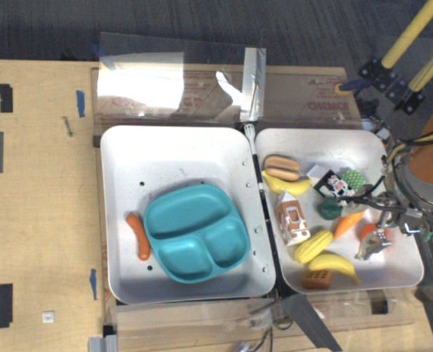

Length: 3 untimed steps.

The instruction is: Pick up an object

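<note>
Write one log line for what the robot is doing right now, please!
phase: reaching | gripper: low in right bin, beside carrot | held: nothing seen | left bin: teal tray, sausage

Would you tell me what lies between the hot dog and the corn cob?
A small carton and part of a banana, in the camera view.

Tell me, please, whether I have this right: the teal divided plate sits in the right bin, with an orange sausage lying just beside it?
Not quite. The camera view shows the teal divided plate in the left bin, not the right one. The rest stands: the orange sausage lies just beside the plate, at its left edge. The right bin holds the small toy foods instead.
</note>
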### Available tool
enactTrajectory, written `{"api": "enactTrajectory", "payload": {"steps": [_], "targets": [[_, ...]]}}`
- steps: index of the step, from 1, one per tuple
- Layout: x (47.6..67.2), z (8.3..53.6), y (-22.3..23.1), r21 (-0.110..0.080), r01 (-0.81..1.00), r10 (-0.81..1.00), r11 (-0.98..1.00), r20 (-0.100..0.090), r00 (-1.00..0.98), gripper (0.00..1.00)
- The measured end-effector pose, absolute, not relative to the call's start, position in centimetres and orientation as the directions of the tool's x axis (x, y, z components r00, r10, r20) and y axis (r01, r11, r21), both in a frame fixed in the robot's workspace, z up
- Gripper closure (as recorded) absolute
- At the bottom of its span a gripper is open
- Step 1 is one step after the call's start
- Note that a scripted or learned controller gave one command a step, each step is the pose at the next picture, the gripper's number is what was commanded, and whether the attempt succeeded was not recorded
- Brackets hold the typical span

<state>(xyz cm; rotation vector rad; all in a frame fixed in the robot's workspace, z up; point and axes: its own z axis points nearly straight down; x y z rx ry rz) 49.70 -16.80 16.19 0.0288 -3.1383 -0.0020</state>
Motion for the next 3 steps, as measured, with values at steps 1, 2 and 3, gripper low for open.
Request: {"api": "enactTrajectory", "payload": {"steps": [1,2,3], "targets": [[49.7,10.6,-16.8,-0.009,0.000,-0.001,1.000,-0.027,-1.000,0.00],[49.9,11.5,-16.6,-0.011,-0.003,-0.003,1.000,-0.033,-0.999,1.00],[57.2,10.2,-22.2,0.000,0.069,0.069,0.998,-0.006,-0.998,1.00]]}}
